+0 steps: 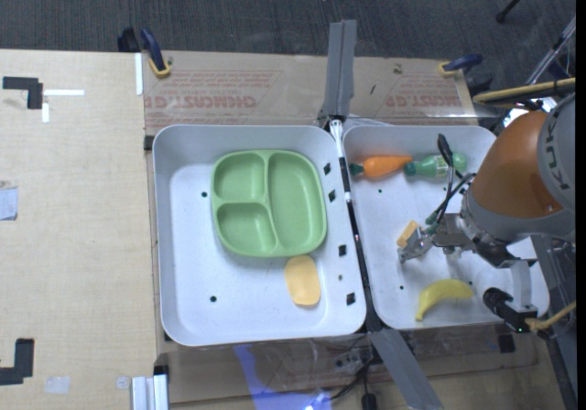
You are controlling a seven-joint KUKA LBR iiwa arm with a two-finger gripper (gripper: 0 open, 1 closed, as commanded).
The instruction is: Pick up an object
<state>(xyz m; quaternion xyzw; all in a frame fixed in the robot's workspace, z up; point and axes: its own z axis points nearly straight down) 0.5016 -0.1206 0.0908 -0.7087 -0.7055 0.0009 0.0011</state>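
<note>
Small yellow-orange block (406, 234), the likeliest target, lying on the floor of the right bin (389, 298) just left of the gripper (414, 247). The block is a small, pale yellow-orange piece with squarish edges; its far side is hard to make out at this size. The gripper tips sit touching or just short of the block, low over the bin floor, and whether the block lies between them cannot be told; nor can it be told whether the tips are spread or closed. The step in hand appears to be the approach or the closing on the block, with no lift yet evident. The next move would call for the tips to straddle the block squarely and close before rising, since so small a piece could slip sideways or be pushed along the floor.

A yellow banana (443, 296) lies below and right of the block, near the bin's front wall. An orange carrot (385, 166) and a green bottle (436, 165) lie end to end above the block, near the back wall. Left of the block, across the divider, the left bin (183, 289) holds a green divided plate (269, 202) and, below it, a pale yellow oval piece (303, 281).
</note>
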